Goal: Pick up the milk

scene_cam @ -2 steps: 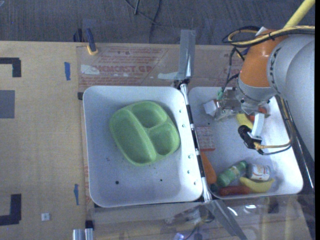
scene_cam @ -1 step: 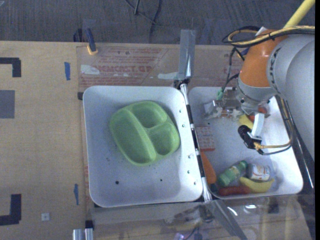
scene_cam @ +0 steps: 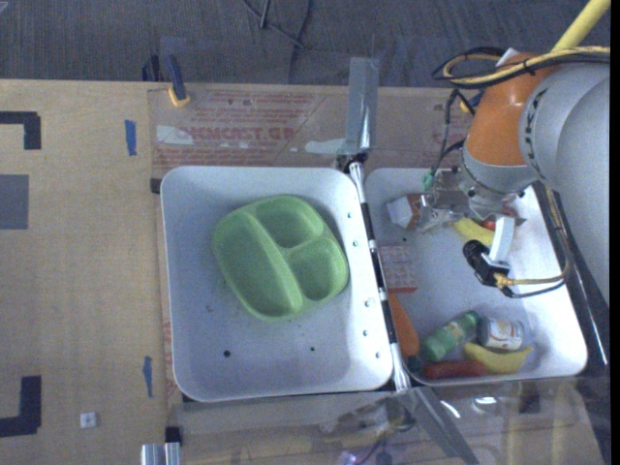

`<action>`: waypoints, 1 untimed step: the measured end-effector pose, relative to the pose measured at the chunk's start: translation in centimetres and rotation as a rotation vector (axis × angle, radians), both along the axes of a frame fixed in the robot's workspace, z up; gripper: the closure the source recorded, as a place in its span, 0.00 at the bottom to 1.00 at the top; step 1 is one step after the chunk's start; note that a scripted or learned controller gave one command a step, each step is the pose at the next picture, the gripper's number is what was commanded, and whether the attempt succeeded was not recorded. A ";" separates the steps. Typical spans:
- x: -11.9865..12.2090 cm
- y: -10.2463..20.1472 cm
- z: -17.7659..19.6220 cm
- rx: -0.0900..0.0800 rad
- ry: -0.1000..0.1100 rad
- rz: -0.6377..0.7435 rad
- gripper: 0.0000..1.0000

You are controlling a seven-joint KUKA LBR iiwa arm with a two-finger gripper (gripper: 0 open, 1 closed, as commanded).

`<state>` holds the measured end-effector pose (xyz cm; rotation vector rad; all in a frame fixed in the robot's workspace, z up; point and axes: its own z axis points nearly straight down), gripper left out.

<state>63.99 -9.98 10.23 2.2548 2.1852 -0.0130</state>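
A small white carton (scene_cam: pixel 399 209), which looks like the milk, lies near the back left corner of the right bin (scene_cam: pixel 572 356). My gripper (scene_cam: pixel 441 208) hangs low over the back of that bin, just right of the carton, under the orange wrist band. A brownish item (scene_cam: pixel 418 204) sits between the carton and the gripper. I see nothing clearly held.
A green divided plate (scene_cam: pixel 281 255) fills the middle of the left bin (scene_cam: pixel 194 356). The right bin also holds a yellow piece (scene_cam: pixel 473 229), a flat printed packet (scene_cam: pixel 395 264), a carrot (scene_cam: pixel 405 329), a green bottle (scene_cam: pixel 450 335), a small can (scene_cam: pixel 505 332), a banana (scene_cam: pixel 499 357) and a red pepper (scene_cam: pixel 449 369).
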 end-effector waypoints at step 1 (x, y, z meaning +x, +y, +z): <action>1.7 -1.5 -1.3 0.023 0.056 0.284 1.00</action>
